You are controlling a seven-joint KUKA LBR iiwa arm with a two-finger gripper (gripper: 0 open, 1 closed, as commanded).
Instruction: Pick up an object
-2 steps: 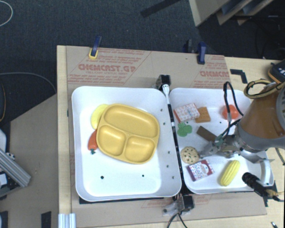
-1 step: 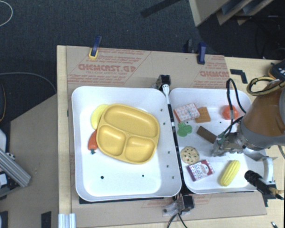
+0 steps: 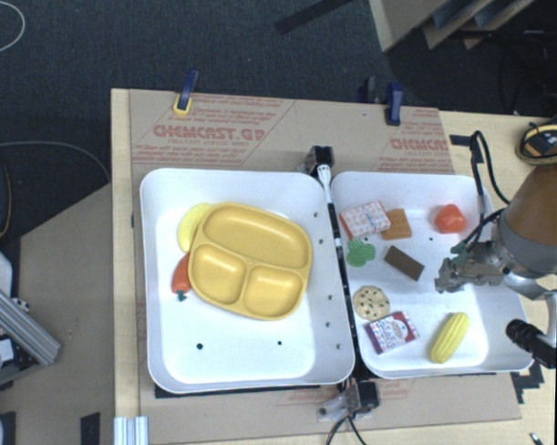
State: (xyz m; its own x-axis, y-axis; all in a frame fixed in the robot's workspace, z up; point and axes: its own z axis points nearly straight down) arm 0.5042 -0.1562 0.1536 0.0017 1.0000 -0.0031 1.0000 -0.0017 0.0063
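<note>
Picking one object means choosing cleanly, and the corn cob [image 3: 449,336] looks to me like the nearest fair target: it lies tilted in the right bin [image 3: 417,184], near that bin's front right corner, with bare white floor around most of it. To do this well, I judge I should come down with my closing line across its narrow width rather than along its length, centred on its middle, so the rounded sides do not squirt out. The red-wrapped packet [image 3: 390,332] lies just beside it toward the bin's centre, so I should keep my approach on the cob's outer side.

My gripper [image 3: 452,270] hangs above the right bin's floor, between the corn cob in front of it and the small red-orange piece [image 3: 450,218] behind it, apart from both. I see nothing between its tips, so I count it as carrying nothing. How wide it stands I cannot tell; the dark metal parts blur together from this slant.

Farther in, a brown block [image 3: 404,262], a green piece [image 3: 360,254], a chocolate-chip cookie [image 3: 370,303], a pink wafer-like packet [image 3: 364,218] and an orange slab [image 3: 396,225] crowd the bin's left half; those look harder to isolate.

The left bin [image 3: 159,258] holds a yellow divided tray [image 3: 250,259], with a red and orange piece [image 3: 182,276] at the tray's left edge. Both bins rest on the counter [image 3: 136,130].
</note>
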